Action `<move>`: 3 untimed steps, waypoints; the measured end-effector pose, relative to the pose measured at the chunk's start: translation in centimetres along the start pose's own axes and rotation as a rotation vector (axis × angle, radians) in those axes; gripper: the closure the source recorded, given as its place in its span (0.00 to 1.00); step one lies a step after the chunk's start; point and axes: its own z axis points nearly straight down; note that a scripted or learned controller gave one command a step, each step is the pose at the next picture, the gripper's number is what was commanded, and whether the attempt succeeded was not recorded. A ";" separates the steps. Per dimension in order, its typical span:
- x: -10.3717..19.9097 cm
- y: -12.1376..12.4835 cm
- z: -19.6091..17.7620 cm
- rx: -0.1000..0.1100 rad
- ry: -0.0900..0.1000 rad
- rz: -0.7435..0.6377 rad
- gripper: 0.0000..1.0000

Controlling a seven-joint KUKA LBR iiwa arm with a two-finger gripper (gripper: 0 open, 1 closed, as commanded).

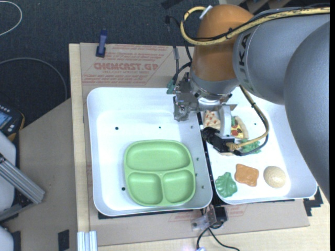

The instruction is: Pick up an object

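Dark carpet surrounds your bench with 2 white bins. Your gripper point(201, 111) hangs over the shared bin walls; how it's set, you cannot tell. Left and nearer you sits a green divided plate point(159, 171). Right and nearer lie a green leaf point(226, 184), orange piece point(246, 174) and pale ball point(275, 176).

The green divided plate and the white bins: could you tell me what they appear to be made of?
The green divided plate looks like moulded plastic with a matte finish: one even colour, soft rounded compartment walls, little glare. The white bins look like thin formed plastic, slightly glossy, with rounded corners and rolled rims. Either could be another material.
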 end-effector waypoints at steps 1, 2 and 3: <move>6.9 -8.0 -4.8 -0.008 0.007 -0.012 1.00; -0.6 -6.1 -2.1 -0.007 0.001 0.005 1.00; -0.6 -9.5 -10.3 -0.017 0.004 -0.005 1.00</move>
